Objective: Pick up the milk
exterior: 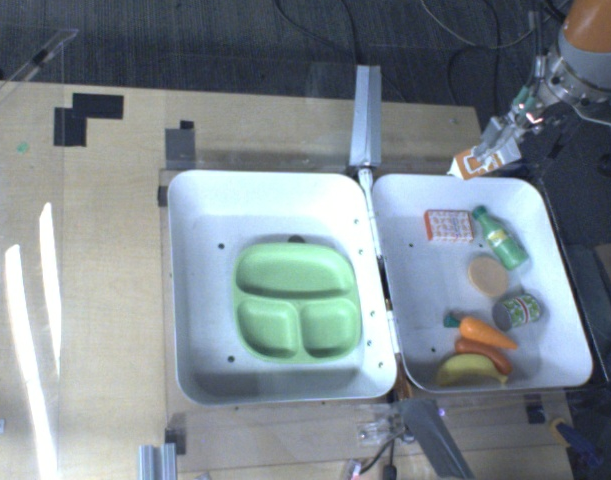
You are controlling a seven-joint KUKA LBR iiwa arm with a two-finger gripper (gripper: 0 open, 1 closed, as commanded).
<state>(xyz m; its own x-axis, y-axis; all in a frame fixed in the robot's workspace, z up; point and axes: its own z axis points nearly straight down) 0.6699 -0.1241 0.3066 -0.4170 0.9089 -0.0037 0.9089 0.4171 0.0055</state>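
- Two shallow white bins are seen side by side on the pale surface, divided by a grey metal strip.
- In the left bin a green tray with three compartments is laid flat, near the middle of the floor. Nothing is seen in its compartments.
- In the right bin several things are gathered toward the right half.
- A red-and-white box is laid near the far wall, with a green bottle on its side just beside it, to the right.
- A tan round disc is placed below the bottle, and a small can with a green label is found just nearer and to the right of it.
- An orange carrot is laid across the near right part, touching a yellow banana close to the near wall.
- The hand is seen at the upper right, beyond the far rim of the right bin, below the orange band of the arm.
- The milk carton, white with orange, is gripped at the tips of the closed fingers, tilted, and held over the far rim of the right bin, apart from the things inside.
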